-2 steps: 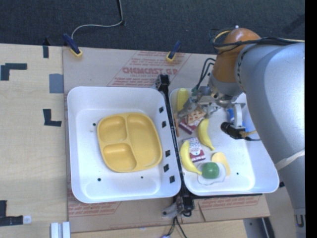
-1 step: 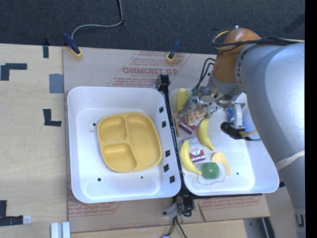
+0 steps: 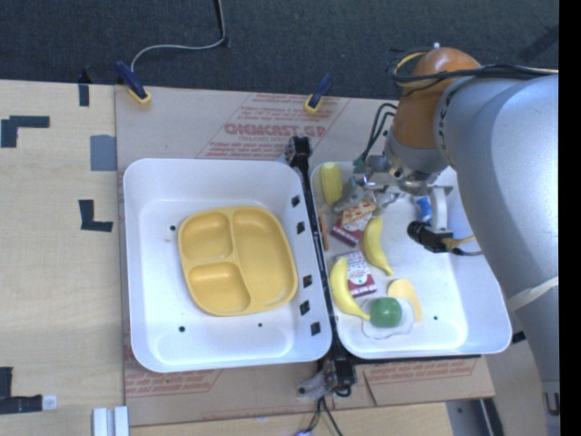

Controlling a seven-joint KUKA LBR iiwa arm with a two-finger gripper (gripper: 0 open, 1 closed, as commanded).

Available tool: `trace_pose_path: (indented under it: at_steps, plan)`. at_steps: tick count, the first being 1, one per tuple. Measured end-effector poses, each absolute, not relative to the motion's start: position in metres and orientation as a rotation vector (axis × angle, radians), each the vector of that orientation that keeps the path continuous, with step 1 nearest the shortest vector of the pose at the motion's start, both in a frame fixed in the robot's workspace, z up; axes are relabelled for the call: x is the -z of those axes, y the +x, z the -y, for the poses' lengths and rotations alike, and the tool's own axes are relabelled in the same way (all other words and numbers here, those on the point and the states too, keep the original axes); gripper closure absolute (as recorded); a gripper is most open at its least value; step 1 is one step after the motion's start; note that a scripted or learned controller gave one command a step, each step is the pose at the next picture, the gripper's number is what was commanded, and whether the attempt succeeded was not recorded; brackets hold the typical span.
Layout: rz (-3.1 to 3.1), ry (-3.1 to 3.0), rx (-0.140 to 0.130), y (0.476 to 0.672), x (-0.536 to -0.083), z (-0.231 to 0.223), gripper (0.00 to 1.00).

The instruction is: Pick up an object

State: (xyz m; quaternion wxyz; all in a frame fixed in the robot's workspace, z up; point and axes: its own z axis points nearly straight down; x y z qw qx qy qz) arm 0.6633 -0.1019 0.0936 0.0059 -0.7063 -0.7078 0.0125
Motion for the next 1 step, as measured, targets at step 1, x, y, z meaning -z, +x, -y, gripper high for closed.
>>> trace_pose_path:
  at_steps: [1]
  plan:
    - [2.225, -2.221, 0.002, 0.65, -0.254, 0.0483, 1.0]
